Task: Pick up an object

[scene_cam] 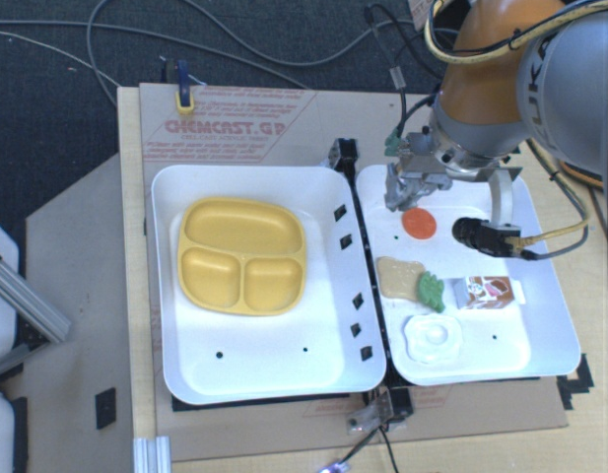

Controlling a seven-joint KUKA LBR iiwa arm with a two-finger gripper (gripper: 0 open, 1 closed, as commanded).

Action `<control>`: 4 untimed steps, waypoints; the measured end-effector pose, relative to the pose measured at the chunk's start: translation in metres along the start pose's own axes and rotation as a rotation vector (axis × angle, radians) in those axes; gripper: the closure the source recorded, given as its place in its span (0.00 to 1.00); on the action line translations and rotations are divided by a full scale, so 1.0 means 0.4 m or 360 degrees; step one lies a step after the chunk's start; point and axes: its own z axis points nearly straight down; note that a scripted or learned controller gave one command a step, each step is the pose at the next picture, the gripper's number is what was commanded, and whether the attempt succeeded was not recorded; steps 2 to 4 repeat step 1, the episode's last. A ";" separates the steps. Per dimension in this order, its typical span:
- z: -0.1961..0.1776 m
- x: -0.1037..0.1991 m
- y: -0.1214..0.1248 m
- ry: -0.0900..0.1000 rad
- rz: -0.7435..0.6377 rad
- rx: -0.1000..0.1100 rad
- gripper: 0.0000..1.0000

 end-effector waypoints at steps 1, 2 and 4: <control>0.038 0.138 -0.030 0.0000 -0.0001 0.0001 1.00; 0.038 0.138 -0.030 0.0000 -0.0001 0.0001 1.00; 0.038 0.138 -0.030 0.0000 -0.0001 0.0001 1.00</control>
